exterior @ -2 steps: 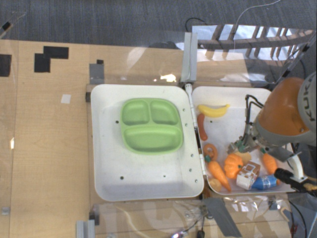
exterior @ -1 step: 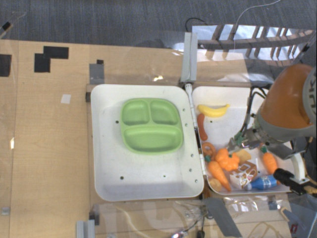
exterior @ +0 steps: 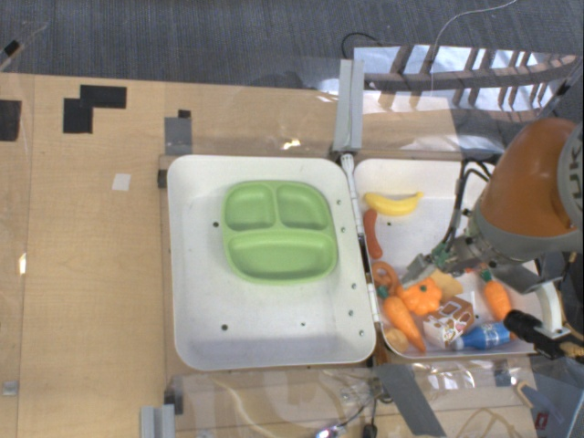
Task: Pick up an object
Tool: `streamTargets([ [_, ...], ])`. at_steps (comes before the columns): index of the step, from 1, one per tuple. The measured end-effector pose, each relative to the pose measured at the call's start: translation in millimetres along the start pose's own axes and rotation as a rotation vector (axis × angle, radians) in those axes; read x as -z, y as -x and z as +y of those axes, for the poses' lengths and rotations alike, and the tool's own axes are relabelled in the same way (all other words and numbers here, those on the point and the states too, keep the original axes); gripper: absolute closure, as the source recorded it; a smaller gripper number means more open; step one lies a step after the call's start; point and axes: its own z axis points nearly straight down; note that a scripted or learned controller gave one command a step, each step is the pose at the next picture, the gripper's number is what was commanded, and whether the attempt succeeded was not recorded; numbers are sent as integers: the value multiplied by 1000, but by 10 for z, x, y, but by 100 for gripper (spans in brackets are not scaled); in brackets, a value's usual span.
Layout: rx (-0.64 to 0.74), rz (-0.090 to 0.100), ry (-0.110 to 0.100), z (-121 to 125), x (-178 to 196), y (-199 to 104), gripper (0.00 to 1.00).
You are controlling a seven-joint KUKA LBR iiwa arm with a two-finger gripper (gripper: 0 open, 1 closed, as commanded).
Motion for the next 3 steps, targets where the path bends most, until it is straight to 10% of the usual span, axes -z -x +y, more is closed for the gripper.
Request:
streamTargets([
  [1, 116, -9, 12, -98, -937, 584, 0],
  [2, 117, -11, 19, -69, -830, 580, 100],
  [3, -122, 0, -1, 717, -3, 268, 100],
])
